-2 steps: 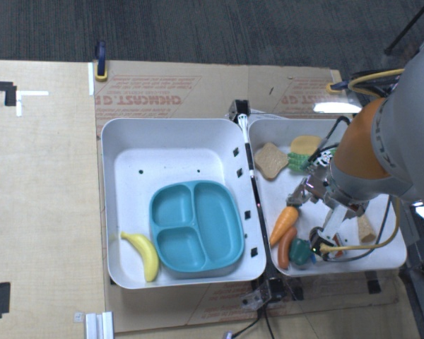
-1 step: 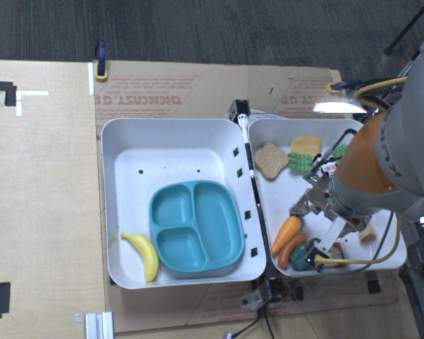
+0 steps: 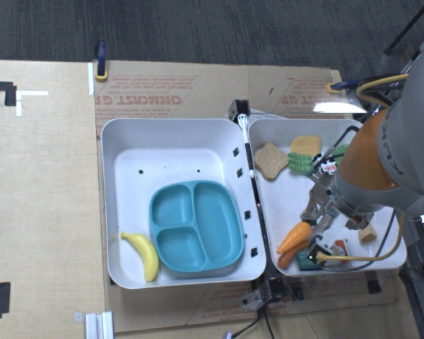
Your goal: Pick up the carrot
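Note:
The carrot (image 3: 294,238) is orange and lies slanted near the front left of the right bin (image 3: 263,210), its thick end pointing up and to the right. My gripper (image 3: 319,217) hangs low in that bin, right at the carrot's thick end. From this angle I cannot see whether it touches the carrot. The grey arm with its orange band (image 3: 367,161) comes in from the right and hides the bin's right part.
A bread slice (image 3: 271,160), a yellow piece (image 3: 306,145) and a green item (image 3: 302,162) lie at the back of the right bin. A small tan block (image 3: 367,235) sits by the gripper. The left bin (image 3: 127,154) holds a teal divided plate (image 3: 196,226) and a banana (image 3: 145,253).

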You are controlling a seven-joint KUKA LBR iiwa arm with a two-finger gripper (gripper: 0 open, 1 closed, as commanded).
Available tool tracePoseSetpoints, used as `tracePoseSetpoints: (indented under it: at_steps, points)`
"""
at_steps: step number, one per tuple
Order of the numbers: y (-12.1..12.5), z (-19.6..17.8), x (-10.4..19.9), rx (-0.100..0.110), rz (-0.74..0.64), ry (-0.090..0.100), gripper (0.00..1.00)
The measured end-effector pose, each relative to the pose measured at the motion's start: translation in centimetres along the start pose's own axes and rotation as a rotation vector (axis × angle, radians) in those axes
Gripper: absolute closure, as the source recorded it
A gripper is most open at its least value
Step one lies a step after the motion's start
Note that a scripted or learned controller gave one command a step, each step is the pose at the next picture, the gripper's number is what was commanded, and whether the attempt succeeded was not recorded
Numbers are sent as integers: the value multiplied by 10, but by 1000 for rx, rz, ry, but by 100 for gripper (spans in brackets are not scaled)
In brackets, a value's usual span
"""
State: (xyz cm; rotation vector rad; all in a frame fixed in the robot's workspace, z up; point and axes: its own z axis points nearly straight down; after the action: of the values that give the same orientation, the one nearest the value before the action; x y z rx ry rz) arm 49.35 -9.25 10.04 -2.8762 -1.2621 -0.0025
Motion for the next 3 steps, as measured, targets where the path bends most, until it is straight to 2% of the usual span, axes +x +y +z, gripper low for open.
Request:
tracePoseSetpoints:
  at_steps: [1,2,3]
  points:
    - [0,0,0,1,1,0,0]
    - [0,2,-5,-27,314,19,0]
    - [-3,1,-6,-27,597,19,0]
